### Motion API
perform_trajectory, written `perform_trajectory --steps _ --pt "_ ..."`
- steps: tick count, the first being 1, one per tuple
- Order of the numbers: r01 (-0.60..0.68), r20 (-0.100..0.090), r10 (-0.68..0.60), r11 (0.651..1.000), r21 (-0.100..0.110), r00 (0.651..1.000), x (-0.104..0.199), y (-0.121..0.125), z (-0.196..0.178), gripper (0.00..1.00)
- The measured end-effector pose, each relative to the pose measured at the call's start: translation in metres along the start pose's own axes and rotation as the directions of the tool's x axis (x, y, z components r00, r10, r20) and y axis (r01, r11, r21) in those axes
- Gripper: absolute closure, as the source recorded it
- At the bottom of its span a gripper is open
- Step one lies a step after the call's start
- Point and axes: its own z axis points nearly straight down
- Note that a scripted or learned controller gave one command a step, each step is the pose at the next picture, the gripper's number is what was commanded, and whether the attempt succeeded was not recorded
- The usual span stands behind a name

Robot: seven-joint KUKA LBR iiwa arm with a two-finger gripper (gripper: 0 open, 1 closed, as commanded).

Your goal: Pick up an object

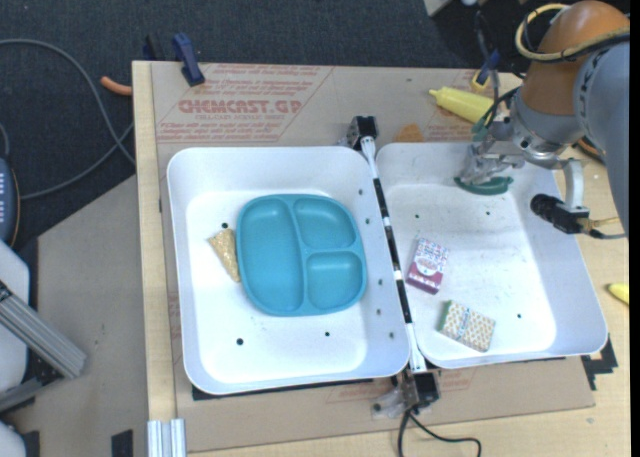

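One fixed camera sits high above the bench, looking down at a slant from the near side. It stands back enough to take in both white bins, left bin and right bin, with dark floor at far and left.

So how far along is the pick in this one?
Nothing looks picked yet. The gripper is low at the right bin's far edge, over a dark green object; whether it grips that is unclear. The pink packet and patterned packet lie in that bin. Grasp and lift remain.
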Motion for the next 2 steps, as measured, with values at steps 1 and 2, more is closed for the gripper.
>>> perform_trajectory --steps 1,2 --pt "0.0 0.0 0.0 1.0 0.001 1.0 0.0 0.0 0.0 0.0" --pt "-0.001 0.001 0.001 1.0 0.002 1.0 0.019 -0.001 0.011 0.0"
